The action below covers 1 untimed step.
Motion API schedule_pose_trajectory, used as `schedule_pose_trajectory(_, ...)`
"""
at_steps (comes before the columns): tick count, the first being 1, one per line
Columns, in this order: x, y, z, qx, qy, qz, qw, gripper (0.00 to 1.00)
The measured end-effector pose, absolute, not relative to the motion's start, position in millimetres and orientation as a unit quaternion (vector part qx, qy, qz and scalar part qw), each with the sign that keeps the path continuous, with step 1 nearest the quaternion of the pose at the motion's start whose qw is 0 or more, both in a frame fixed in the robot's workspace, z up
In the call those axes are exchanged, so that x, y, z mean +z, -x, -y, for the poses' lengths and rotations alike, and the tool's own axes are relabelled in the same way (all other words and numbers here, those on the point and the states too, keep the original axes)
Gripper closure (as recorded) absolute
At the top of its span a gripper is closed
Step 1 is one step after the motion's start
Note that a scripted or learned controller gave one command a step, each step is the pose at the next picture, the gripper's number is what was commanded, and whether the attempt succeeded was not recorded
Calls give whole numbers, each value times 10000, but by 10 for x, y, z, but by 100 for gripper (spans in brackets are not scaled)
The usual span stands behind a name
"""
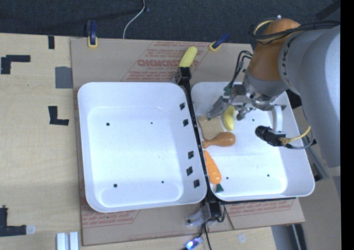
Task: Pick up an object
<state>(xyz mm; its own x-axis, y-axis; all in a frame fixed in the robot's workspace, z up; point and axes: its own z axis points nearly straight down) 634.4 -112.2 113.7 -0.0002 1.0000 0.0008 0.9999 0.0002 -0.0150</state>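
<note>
My gripper (230,112) hangs low over the upper left part of the right bin (276,185). It is open, and its two fingers straddle a small yellow banana-like piece (228,119) that lies on the bin floor. A tan block (209,128) sits just left of the yellow piece, against the bin's left wall. Below that lies a brown drumstick-shaped piece (220,140). Further down the left wall rests an orange carrot (212,169) with a green tip.
The left bin (133,144) stands beside the right one, with a black divider clip strip (192,133) between them. A yellow clamp (188,57) holds the bins' far edge. The grey arm (315,77) fills the right side above the bench.
</note>
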Motion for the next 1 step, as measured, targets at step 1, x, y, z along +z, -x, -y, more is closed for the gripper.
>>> schedule_pose_trajectory(1,1317,-6383,1112,11,7061,7081,9,100)
